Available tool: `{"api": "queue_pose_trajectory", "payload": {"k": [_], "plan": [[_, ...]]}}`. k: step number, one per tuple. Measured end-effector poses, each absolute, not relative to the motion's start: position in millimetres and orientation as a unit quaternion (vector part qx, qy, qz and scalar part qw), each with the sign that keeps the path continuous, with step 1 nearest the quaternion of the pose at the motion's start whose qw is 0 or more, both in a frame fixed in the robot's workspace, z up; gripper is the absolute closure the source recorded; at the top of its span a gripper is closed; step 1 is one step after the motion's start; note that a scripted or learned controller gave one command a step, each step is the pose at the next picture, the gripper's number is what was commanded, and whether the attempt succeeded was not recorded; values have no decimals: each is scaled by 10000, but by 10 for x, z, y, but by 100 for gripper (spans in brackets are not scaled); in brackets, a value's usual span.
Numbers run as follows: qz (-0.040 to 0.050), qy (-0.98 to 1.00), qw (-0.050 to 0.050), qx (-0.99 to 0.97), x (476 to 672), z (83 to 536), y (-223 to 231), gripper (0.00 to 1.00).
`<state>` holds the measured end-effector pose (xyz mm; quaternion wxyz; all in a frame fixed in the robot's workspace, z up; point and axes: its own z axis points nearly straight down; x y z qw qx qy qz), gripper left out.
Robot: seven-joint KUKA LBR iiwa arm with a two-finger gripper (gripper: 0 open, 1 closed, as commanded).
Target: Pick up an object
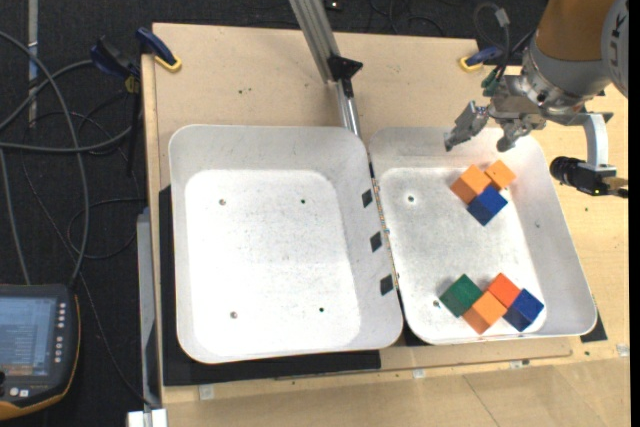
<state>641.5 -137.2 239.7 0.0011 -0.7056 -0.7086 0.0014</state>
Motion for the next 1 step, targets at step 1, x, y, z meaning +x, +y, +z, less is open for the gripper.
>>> {"api": "queue_pose_trajectory", "payload": {"k": [1], "plan": [[22,-7070,25,-7072,6322,1793,-1364,0]]}}
